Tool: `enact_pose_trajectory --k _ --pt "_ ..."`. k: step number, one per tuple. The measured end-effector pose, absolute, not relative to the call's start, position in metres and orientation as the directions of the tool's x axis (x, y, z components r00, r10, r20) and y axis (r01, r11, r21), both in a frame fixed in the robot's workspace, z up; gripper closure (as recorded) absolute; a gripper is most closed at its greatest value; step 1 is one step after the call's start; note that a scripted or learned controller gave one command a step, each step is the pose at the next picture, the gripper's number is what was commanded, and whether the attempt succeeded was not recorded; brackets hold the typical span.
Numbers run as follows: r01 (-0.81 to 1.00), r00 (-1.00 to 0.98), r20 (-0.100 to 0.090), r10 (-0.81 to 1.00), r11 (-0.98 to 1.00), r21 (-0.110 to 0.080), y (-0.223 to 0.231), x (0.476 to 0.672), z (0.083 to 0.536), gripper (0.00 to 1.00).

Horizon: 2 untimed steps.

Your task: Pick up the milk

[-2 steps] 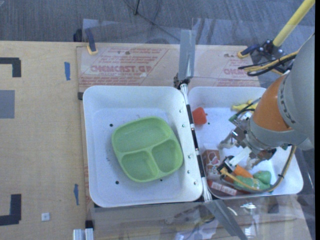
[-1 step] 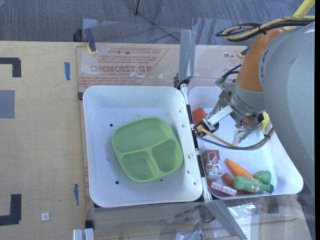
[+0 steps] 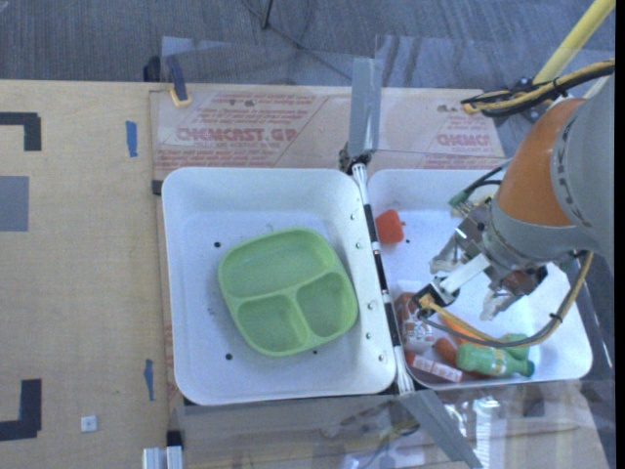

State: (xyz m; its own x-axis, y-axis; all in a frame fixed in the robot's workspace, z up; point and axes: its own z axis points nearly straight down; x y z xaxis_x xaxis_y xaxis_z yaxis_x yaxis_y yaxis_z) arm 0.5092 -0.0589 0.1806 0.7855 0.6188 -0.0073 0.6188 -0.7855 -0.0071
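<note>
I log: left bin, holding a green divided plate; right bin; arm slanting down over it, gripper low, grip state indiscernible; milk carton just beneath, front-left corner; green bottle; red fruit.

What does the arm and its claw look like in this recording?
The arm is grey and rounded, with a broad orange band above the wrist. Thin cables run along the wrist, and the claw is a cluster of pale metal parts with dark fittings.
</note>
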Motion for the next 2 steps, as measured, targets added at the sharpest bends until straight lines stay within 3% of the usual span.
enact_pose_trajectory --k 1,2 --pt "0.287 0.958 -0.011 0.287 -0.958 -0.005 -0.069 0.479 0.180 0.00" --pt "0.199 0.980 -0.010 0.199 -0.980 -0.006 -0.116 0.479 0.166 0.00"
